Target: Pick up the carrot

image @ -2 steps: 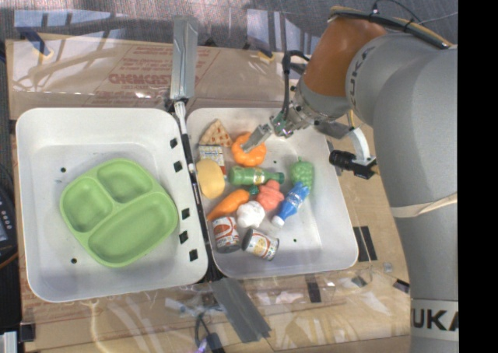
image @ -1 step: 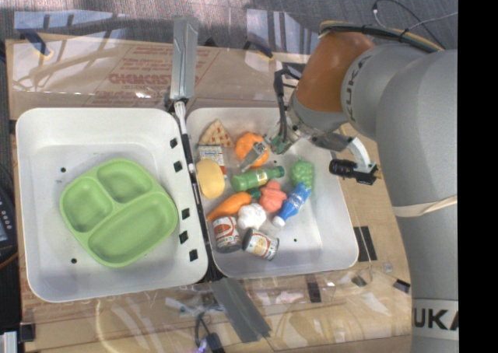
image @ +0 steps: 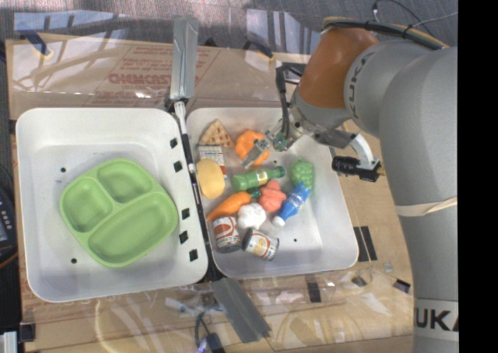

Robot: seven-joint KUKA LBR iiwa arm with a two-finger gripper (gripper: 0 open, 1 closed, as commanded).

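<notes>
— So, left to right: what sits in the left bin [image: 39, 211]?

— A green divided plate [image: 118, 211], and nothing of the task. The carrot [image: 230, 205] lies in the right bin [image: 334, 227], near its left wall, just right of the divider between the bins.

— How does it look?

— Orange, tapered, lying at a slant with its thick end up and to the right, thin tip pointing toward the near left. A yellow lemon-like piece [image: 210, 178] sits just above it, a green bottle [image: 257, 180] crosses just beyond its thick end, a white piece [image: 250, 217] touches its right side, and a small can [image: 226, 233] lies just near of it.

— How would it handle?

— Likely a light, stiff toy with a smooth skin, so it may slip if pinched at the narrow tip. I would take it across the thick half, fingers either side of its long axis, though the bottle and the white piece crowd that end.

— And the gripper [image: 263, 149]?

— Farther right and farther back, over an orange rounded piece [image: 250, 141] at the far part of the bin, apart from the carrot. Whether its fingers stand apart or together I cannot tell. A blue bottle [image: 292, 205] and a green bumpy piece [image: 303, 173] lie to the right.
</notes>
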